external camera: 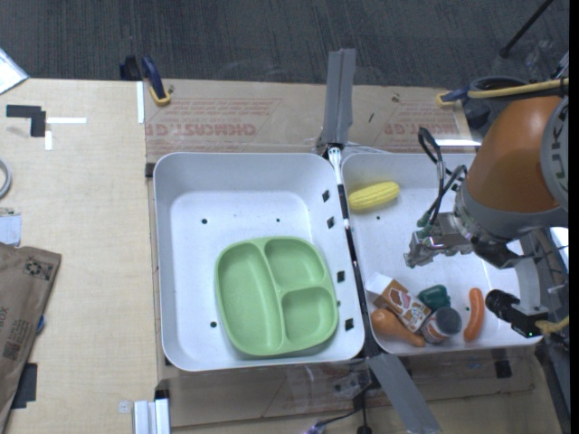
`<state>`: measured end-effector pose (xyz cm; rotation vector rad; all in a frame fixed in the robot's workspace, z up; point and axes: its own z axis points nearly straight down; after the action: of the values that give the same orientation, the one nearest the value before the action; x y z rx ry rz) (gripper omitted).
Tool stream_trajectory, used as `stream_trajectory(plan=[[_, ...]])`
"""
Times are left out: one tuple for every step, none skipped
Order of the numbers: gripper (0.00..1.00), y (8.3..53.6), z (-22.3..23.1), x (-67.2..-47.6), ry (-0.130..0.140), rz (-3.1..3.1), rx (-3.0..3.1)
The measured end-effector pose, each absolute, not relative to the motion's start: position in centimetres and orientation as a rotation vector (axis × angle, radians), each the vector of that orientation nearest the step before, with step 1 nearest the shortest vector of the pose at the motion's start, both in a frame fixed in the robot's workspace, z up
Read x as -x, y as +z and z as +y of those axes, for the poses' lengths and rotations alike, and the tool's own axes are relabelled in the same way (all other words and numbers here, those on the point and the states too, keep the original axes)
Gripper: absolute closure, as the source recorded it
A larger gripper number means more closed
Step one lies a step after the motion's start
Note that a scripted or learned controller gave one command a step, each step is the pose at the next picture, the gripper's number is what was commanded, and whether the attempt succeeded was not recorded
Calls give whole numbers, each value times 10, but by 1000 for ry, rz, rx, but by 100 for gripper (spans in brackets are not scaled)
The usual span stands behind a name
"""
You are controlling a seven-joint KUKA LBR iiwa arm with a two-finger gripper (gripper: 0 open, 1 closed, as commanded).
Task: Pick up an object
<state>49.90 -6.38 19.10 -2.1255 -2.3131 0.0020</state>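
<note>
right bin (398, 165) floor open mid-way; toy cluster (423, 310) crowds its near edge.

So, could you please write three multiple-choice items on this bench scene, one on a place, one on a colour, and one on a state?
1. Where does the yellow corn cob lie?
A. on the green plate
B. in the right bin, near its far wall
C. on the cardboard outside the bins

2. What colour is the divided plate in the left bin?
A. green
B. blue
C. red

3. How do things stand with the gripper?
A. it carries the corn cob
B. it presses on the plate
C. it is over the right bin, with nothing seen between its fingers

Answers:
1 B, the cob rests by the right bin's far wall.
2 A, the plate is pale green.
3 C, its fingers sit over white bin floor.
</note>
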Motion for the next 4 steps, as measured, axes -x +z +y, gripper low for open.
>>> stream_trajectory(plan=[[0,191,-64,-499,2,-2313,2126],[0,266,-58,-495,4,-2089,2347],[0,144,-104,-488,6,-1914,2488],[0,103,-97,-486,-29,-1959,2486]])
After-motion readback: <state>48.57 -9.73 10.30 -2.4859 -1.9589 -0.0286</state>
